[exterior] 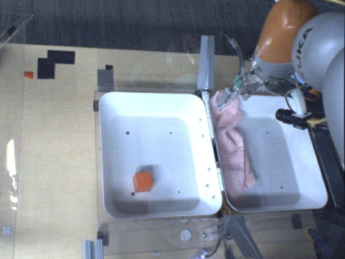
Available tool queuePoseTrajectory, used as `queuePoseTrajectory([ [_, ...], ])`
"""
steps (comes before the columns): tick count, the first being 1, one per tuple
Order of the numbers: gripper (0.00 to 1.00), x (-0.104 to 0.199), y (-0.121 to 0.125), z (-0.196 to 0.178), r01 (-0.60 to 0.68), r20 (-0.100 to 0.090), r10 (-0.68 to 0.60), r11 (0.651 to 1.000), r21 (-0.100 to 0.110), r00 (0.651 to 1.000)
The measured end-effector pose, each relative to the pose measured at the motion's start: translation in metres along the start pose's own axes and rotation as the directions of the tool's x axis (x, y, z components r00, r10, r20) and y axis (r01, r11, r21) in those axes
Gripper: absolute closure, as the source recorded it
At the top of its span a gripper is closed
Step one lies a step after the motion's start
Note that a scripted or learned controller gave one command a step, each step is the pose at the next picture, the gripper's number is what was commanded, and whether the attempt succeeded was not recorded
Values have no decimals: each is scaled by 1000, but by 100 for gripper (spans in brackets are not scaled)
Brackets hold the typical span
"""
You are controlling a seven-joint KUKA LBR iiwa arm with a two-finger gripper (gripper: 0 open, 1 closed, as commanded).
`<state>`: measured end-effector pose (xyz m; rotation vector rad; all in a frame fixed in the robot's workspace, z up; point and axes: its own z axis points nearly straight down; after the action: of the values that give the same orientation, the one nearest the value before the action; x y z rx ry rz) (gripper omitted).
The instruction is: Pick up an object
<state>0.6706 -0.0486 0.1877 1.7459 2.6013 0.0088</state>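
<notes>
camera view | claw (233, 92) pinching pink cloth (233, 144) top corner | right bin (291, 201)

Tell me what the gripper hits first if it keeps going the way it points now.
Most likely the pink cloth: the gripper points down-left at the cloth's upper end, draped by the right bin's left wall. Depth is unclear from this slant.

robot lab | KUKA arm (302, 36) | two white bins (108, 144) | wooden bench (54, 161)
</notes>
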Motion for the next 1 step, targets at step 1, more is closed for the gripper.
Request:
queuePoseTrajectory([
  [1, 0, -39, -29, 97, 59, 2, -59, 998, -3, 998],
])
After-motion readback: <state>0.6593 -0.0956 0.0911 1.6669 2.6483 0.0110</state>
